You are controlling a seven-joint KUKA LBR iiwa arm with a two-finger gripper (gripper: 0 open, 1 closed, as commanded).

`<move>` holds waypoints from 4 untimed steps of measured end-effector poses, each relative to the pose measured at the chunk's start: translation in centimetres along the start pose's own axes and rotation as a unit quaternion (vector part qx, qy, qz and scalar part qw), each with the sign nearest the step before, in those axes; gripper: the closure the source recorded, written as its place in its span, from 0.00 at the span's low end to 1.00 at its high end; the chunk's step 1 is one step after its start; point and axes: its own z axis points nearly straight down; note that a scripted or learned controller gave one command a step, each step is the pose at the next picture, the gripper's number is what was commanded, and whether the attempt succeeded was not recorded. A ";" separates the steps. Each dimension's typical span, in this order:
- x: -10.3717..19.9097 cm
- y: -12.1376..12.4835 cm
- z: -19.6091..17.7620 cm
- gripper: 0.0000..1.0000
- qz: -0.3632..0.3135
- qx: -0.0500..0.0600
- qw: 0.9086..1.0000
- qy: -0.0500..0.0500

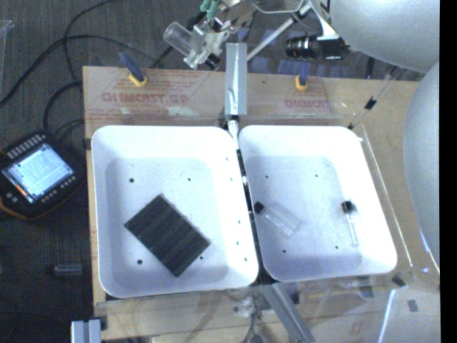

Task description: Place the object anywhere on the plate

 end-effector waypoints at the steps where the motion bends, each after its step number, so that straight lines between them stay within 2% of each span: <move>1: 0.0 0.1 -0.9 1.00 0.000 0.000 1.000 -0.001; 2: 3.8 1.0 1.0 1.00 0.189 0.001 0.982 0.002; 3: 4.2 3.1 0.9 1.00 -0.247 -0.002 0.969 0.002; 4: 6.7 3.1 0.9 1.00 -0.058 -0.001 0.998 0.003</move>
